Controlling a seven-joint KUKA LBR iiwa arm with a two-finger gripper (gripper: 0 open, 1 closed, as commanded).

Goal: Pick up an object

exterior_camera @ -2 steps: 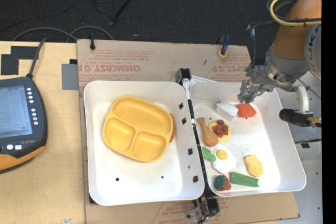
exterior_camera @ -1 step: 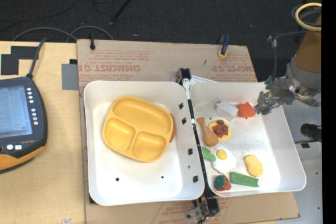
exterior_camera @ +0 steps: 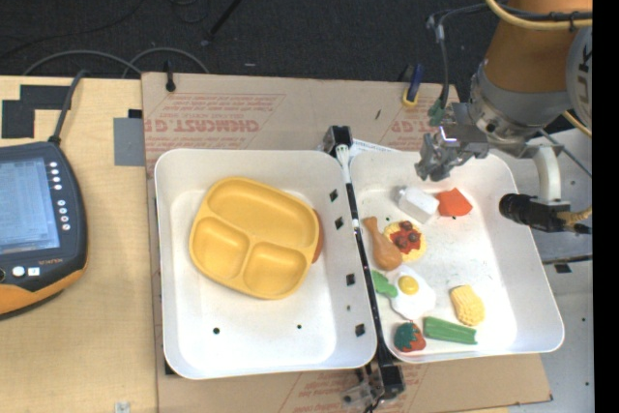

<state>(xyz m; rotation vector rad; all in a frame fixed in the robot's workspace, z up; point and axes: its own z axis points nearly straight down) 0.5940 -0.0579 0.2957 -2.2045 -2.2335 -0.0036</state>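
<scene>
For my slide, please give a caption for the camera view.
Claw above the right bin of toy food; yellow divided plate in the left bin.

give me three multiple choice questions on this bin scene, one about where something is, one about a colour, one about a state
1. Where does the yellow divided tray lie?
A. in the left bin
B. in the right bin
C. on the cardboard outside the bins

2. What colour is the corn cob in the right bin?
A. blue
B. yellow
C. black

3. How does the gripper stand to the toy food?
A. it grips the corn cob
B. it lies flat in the yellow divided tray
C. it hangs over the right bin's far edge, with no toy between its fingers

Answers:
1. A, the tray sits on the left bin floor.
2. B, the cob is yellow, beside the green piece.
3. C, the nearest pieces, the white block and the orange piece, lie loose below it.
</scene>
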